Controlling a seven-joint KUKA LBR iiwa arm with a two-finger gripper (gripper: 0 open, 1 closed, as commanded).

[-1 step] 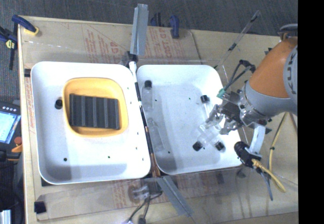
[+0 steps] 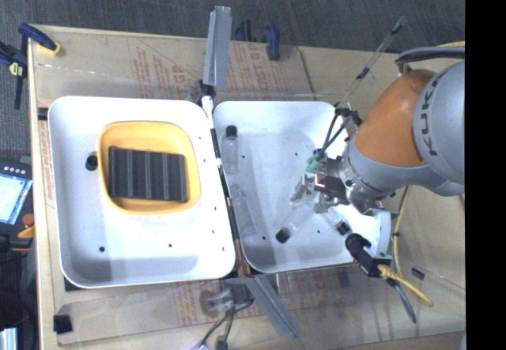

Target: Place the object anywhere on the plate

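Nearest me, along the bench's (image 2: 118, 56) front edge, a tangle of clear fittings and a grey metal strip (image 2: 273, 307) sits below the gap between the bins; I can't make out their details.

In the right bin (image 2: 269, 115), near its front edge, lies a clear bottle (image 2: 294, 218), tilted, with its black cap (image 2: 281, 236) pointing toward the front-left corner. The plastic is see-through against the white floor, so its outline is hard to trace. The gripper (image 2: 315, 186) hangs right at the bottle's upper end, over the bin's right half. Wires and brackets crowd it, and I cannot tell whether it is open or closed, or whether it is touching the bottle. The arm (image 2: 411, 143) behind it covers the bin's right edge and is cut off at the side.

In the left bin (image 2: 71, 261) the yellow plate (image 2: 118, 139) sits about in the middle, well apart from the bottle. A dark ridged block (image 2: 150, 175) lies on it, hiding most of the plate's centre.

Further back, along the right bin's left edge toward its far-left corner, a second clear bottle (image 2: 230, 152) lies, also faint.

Beyond the bins, a metal bar (image 2: 217, 44) and a blue clamp (image 2: 273, 40) stand at the bench's far edge.
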